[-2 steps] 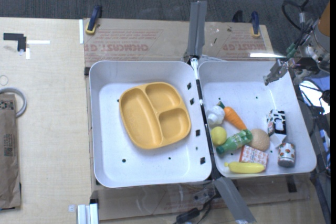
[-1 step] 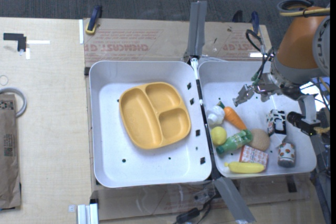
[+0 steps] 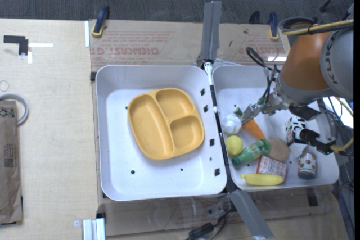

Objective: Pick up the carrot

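Camera view: orange tapered carrot (image 3: 254,128) lies in the right white bin (image 3: 225,82), not yet lifted. Gripper (image 3: 251,114) sits just above its upper end; jaws' opening cannot be judged. Grasp and lift remain.

So the arm (image 3: 332,59) is your typical KUKA look: fat rounded grey casing with a big glossy orange band (image 3: 304,64) wrapped around it above the wrist, and it catches a bit of light on top. Below the orange there's a shorter grey section that tapers toward the tool end. The gripper (image 3: 247,114) itself is a small, bony thing, mostly dark metal with a bit of greenish colour near the tip. A thin black cable (image 3: 260,60) loops off the wrist side, and a yellowish rod-like line crosses over the top of the orange part.
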Available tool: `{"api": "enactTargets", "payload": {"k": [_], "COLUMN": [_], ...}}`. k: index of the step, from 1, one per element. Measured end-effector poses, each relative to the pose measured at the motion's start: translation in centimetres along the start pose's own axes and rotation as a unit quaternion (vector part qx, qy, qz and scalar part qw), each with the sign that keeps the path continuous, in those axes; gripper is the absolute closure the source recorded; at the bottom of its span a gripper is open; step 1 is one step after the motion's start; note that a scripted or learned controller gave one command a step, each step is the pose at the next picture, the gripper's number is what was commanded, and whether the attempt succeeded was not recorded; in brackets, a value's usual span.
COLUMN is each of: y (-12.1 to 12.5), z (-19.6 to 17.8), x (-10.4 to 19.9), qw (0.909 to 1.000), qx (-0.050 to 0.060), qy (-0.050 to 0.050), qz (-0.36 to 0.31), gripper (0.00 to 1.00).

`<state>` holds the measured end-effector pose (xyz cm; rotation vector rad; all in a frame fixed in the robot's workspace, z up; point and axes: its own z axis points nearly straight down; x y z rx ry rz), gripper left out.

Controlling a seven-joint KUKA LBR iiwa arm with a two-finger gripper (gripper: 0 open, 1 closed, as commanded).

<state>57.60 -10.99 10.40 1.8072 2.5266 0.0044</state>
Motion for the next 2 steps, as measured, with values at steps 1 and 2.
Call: {"api": "enactTargets", "payload": {"k": [1, 2], "y": [-0.1, 2.2], "z": [-0.5, -8.7], "x": [0.4, 1.2], "qw": [1.0, 0.9989], "qx": [0.004, 0.012], "qy": [0.006, 0.012], "qz": [-0.001, 0.044], "gripper": [1.0, 1.0]}}
